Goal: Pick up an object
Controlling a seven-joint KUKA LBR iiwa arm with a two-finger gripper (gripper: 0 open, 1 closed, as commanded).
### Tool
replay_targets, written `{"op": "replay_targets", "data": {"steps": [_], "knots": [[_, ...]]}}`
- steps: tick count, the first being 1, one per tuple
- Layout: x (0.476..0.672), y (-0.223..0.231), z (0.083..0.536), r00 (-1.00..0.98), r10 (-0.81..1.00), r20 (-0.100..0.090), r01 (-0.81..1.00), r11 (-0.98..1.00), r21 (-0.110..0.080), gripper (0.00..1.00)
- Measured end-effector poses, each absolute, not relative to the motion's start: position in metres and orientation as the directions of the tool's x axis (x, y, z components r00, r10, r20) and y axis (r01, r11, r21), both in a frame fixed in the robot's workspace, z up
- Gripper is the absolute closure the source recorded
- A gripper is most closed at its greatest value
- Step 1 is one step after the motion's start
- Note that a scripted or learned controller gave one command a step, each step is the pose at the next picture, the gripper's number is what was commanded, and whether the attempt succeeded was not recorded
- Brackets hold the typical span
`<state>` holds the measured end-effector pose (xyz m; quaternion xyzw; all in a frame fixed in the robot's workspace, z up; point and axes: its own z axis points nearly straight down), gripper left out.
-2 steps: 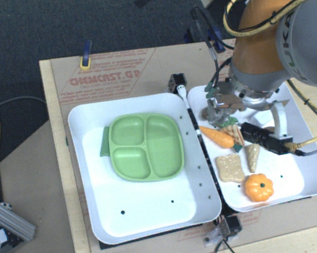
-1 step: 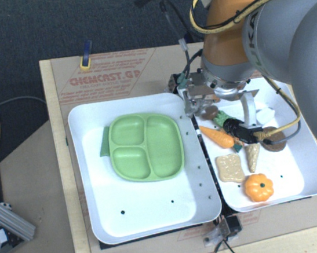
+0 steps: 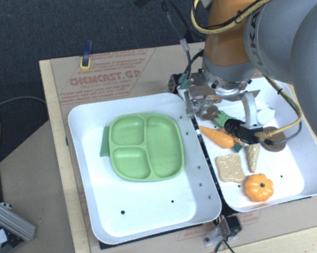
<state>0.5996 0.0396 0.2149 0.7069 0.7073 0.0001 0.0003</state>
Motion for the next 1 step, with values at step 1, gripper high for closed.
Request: {"op": "replay_targets", "data": {"steps": [1], "knots": [[0.6052, 0.0484, 0.2267, -0.001, 1.0, 0.0, 1.0, 0.001, 0.003, 1.0]]}}
